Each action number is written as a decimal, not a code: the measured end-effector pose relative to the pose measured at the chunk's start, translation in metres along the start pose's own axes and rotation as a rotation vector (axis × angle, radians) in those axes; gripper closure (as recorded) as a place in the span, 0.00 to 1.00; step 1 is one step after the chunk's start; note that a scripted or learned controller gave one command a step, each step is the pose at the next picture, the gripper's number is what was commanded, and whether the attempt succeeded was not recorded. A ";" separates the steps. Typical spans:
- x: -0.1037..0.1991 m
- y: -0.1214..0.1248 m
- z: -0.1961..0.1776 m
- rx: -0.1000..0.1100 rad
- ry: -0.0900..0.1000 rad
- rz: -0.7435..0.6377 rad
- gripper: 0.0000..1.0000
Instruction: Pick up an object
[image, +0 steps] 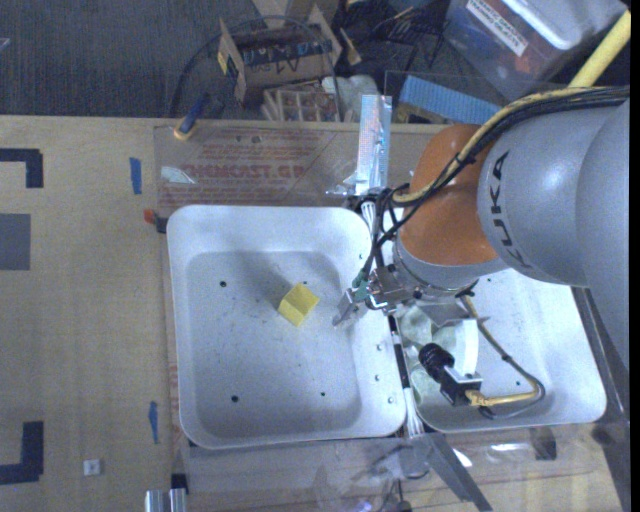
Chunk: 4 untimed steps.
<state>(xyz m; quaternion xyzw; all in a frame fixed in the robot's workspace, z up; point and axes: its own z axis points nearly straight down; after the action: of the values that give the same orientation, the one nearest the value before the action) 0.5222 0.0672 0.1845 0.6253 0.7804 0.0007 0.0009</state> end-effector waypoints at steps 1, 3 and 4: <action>0.053 0.006 0.094 -0.011 0.000 -0.026 0.00; 0.077 -0.024 0.094 -0.010 0.002 0.305 0.00; 0.134 0.045 0.094 -0.013 0.002 0.197 0.00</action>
<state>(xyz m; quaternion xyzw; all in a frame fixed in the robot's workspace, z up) 0.5372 0.2078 0.0908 0.6988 0.7153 0.0066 0.0042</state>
